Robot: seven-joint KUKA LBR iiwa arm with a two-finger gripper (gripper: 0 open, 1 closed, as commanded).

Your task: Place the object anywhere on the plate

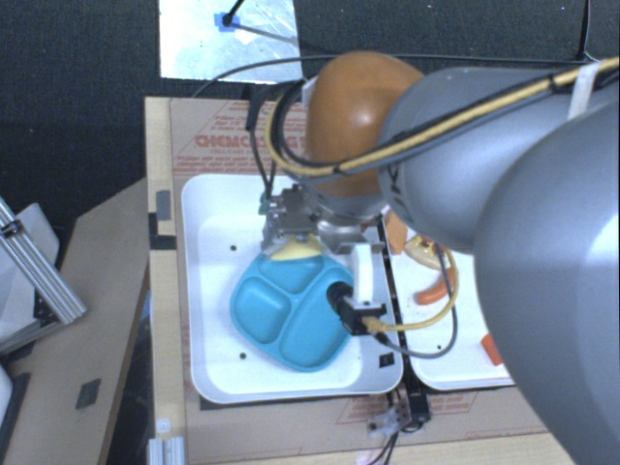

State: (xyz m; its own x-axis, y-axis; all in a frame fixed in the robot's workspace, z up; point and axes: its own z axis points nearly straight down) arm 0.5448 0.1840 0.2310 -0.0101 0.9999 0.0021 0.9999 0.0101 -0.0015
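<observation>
Right now the gripper hangs over the blue plate's far edge beside a pale yellow object; a release there risks it rolling off into the bin.

A blue, sectioned plate lay tilted diagonally at lower centre of the frame. A pale yellow object touched its upper rim, partly hidden.
</observation>
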